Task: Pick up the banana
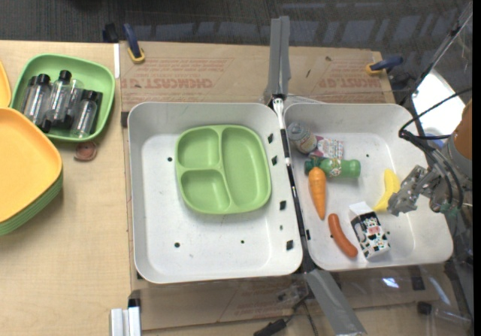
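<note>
The yellow banana (pixel 388 189) lies in the right bin (pixel 421 252), near its right side, pointing up and down the view. My gripper (pixel 403 195) hangs just to the right of the banana, low over the bin and close to its lower end. The gripper looks open, and nothing is between its fingers. The banana is in plain sight and lies apart from the other objects.
An orange carrot (pixel 318 190), a red sausage (pixel 343 235), a white spotted carton (pixel 370 234), a green bottle (pixel 340 169), a pink packet (pixel 329 148) and a grey can (pixel 301 137) share the right bin. The left bin (pixel 150 252) holds a green divided plate (pixel 223 169).
</note>
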`<state>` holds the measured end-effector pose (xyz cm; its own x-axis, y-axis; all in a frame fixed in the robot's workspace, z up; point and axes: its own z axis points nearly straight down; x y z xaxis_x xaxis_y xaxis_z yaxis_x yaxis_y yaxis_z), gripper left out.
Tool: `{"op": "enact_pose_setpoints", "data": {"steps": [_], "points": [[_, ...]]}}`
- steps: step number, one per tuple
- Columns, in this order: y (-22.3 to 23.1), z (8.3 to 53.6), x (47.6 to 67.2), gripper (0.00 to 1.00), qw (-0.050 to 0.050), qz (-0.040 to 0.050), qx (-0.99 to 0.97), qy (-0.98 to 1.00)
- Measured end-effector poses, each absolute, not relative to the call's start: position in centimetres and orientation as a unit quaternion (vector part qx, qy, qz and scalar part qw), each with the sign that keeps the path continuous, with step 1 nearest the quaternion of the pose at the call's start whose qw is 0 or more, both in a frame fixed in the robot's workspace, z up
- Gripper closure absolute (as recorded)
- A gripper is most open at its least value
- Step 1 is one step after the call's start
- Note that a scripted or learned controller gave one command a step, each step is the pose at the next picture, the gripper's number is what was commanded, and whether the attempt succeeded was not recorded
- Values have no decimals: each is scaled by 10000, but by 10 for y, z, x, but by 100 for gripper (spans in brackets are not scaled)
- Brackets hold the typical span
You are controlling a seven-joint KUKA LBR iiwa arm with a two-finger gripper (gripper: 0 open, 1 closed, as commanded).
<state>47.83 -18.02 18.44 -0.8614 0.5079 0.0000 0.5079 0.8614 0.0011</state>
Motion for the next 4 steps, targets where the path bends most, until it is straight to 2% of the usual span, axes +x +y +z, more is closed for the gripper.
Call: {"op": "enact_pose_setpoints", "data": {"steps": [1, 2, 3, 4], "points": [[-125, 202, 489, 100, 17, 4, 1146, 9934], [-198, 226, 479, 100, 19, 0, 810, 9967], [-190, 192, 478, 100, 4, 9, -455, 9990], [-126, 226, 496, 100, 25, 4, -2186, 9758]]}}
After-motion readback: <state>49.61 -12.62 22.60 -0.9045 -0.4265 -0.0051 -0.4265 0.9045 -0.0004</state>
